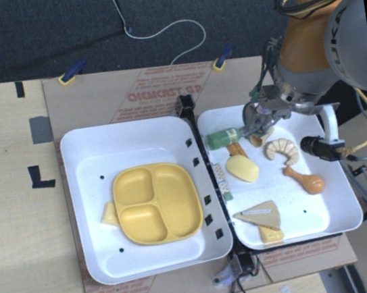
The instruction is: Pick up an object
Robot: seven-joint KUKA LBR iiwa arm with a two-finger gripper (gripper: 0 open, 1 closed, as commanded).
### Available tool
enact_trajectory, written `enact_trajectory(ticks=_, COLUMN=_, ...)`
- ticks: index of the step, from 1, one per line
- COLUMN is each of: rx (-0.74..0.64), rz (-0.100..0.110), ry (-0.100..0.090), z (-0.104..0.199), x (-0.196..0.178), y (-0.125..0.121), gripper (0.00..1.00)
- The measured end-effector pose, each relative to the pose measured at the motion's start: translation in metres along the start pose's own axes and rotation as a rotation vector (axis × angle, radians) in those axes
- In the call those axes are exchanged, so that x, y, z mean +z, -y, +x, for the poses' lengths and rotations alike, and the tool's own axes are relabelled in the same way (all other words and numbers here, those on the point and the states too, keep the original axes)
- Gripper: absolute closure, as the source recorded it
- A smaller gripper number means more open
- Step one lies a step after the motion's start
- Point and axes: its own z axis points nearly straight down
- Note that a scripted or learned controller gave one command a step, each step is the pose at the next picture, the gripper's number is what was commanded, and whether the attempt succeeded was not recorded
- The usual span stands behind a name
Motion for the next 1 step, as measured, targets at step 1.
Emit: enact_trajectory(ticks=1, rx=0.001, rz=0.004, ry=0.001, z=0.0031, x=0.0189, y=-0.0086, gripper=1.0)
